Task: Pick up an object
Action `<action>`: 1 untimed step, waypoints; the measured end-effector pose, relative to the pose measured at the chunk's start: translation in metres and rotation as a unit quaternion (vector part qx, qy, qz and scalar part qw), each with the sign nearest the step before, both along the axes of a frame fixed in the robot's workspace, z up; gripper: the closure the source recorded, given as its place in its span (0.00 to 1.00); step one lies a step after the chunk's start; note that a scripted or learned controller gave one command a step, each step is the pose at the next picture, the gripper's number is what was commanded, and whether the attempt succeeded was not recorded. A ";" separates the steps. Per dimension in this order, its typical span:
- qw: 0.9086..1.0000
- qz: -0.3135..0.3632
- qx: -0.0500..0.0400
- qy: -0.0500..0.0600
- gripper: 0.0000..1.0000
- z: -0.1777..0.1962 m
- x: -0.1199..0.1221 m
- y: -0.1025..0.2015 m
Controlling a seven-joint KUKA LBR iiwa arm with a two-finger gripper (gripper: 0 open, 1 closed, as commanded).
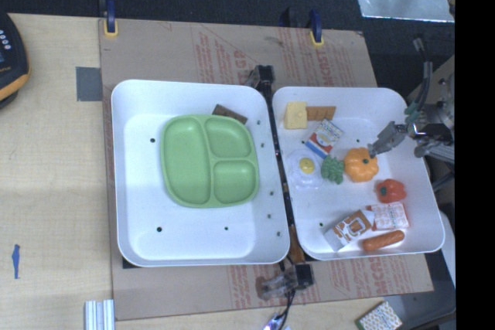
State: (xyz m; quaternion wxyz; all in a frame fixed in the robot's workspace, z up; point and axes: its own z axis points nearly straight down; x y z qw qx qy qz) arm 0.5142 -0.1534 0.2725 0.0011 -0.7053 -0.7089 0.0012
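The right bin (387, 100) holds several toy foods. An orange pumpkin-like piece (360, 165) sits near its middle, with green broccoli (332, 169) and a fried egg (306, 165) to its left. A red pepper (390, 189) lies just below and right of the orange piece. At the back lie a yellow cheese block (296, 115), a tan cracker (321, 113) and a small red-and-white packet (323, 137). Two small cartons (363, 223) and an orange sausage (382, 241) lie at the front. My gripper (380, 143) reaches in from the right, its tip just above and right of the orange piece.
The left bin (135, 212) holds a green divided plate (209, 160) with a brown piece (230, 114) at its back edge. Clamps (315, 27) pin the cardboard sheet under the bins. A dark device (9, 54) sits at the far left.
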 end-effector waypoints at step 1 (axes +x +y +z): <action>1.000 0.002 0.000 0.003 0.00 -0.141 0.065 -0.021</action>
